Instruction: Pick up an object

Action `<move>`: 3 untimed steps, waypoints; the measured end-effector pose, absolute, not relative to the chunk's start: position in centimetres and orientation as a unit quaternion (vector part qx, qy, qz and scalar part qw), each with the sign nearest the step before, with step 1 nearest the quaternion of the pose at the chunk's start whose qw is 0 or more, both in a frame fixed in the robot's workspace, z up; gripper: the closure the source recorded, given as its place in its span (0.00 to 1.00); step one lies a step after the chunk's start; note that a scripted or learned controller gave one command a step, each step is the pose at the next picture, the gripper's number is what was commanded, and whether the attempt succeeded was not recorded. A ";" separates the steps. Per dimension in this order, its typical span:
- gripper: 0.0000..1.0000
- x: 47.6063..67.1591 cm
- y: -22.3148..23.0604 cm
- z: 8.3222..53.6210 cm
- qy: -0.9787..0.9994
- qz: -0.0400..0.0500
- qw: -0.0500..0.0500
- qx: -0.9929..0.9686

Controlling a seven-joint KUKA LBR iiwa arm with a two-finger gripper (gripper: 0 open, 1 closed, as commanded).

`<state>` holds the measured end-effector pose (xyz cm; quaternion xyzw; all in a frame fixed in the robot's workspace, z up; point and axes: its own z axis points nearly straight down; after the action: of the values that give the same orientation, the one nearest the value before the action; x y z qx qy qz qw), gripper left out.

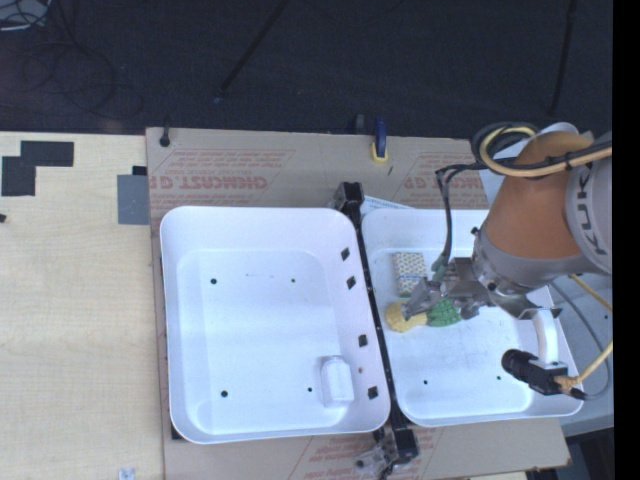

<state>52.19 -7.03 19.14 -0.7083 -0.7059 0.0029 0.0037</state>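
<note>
The gripper [432, 298] is down among the green toy [443, 314], yellow piece [399, 318] and sponge [408, 266] near the right bin's [470, 403] left edge, mid-grasp attempt I judge; jaw state I cannot tell, so next comes a firm close and straight lift

— What is sitting where on the tabletop [80, 348]?

— Two bins are lying side by side. The left bin [200, 238] is holding one small block [336, 379] near its front right corner.

— And the right bin [470, 408]?

— The arm [535, 218] is reaching in from the right, with the tool [438, 293] hanging over a cluster: a mesh piece [408, 266] behind, a rounded piece [400, 318] in front to the left, a leafy piece [443, 314] just right of it.
</note>
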 end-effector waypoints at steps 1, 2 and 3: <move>0.00 59.4 -9.6 15.8 -0.708 0.001 0.000 -0.706; 0.00 60.5 -8.4 8.3 -0.707 0.002 0.002 -0.707; 0.00 61.5 -13.4 15.2 -0.706 0.000 -0.002 -0.708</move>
<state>61.54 -13.44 15.24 -0.7078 -0.7064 -0.0001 -0.0020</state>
